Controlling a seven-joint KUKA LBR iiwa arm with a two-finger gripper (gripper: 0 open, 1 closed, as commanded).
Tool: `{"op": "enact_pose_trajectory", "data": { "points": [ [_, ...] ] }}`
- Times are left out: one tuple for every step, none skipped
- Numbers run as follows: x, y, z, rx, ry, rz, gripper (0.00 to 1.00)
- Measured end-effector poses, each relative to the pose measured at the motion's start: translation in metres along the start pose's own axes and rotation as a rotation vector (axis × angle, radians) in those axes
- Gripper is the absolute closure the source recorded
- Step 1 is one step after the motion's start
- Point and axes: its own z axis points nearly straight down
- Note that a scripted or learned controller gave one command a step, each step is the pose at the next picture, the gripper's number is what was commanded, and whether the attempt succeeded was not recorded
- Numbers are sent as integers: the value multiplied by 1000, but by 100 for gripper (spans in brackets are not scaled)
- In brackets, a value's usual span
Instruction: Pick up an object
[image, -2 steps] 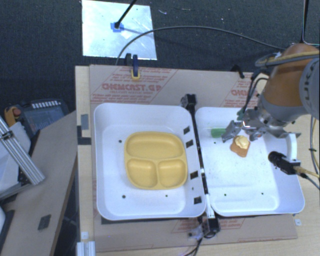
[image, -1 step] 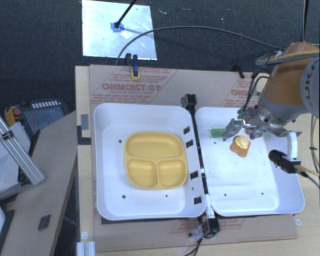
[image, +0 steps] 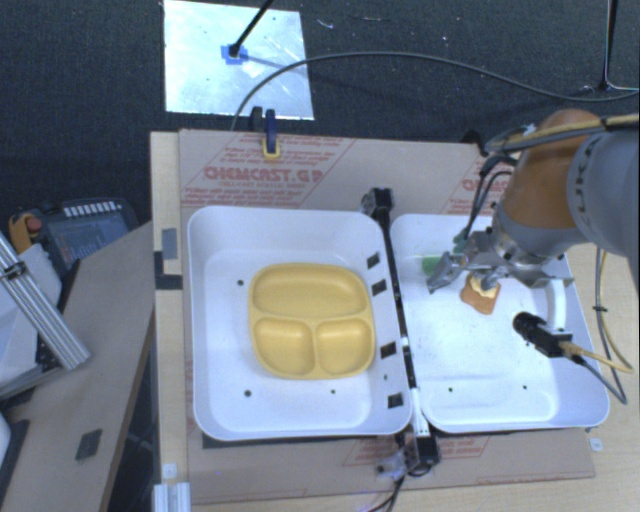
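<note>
Clearance is almost nil: your tool (image: 468, 268) hangs over the right bin (image: 500, 400) near its far edge, the orange block (image: 481, 296) just beside it toward the near edge; whether it is spread or pressed together, you cannot tell.

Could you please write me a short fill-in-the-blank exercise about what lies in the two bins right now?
1. The yellow tray lies in the ____ bin of the view.
2. The yellow tray has ____ compartments.
3. The tool is over the ____ bin of the view.
4. The small object just beneath the tool is ____ in colour.

Missing words: left; three; right; orange
</note>
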Motion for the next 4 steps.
{"op": "enact_pose_trajectory", "data": {
  "points": [
    [-1,-5,62,2,0,3,0],
    [-1,-4,64,-3,0,4,0],
    [-1,-3,53,-6,-1,3,100],
    [0,4,7,-9,-1,0,100]
  ]
}}
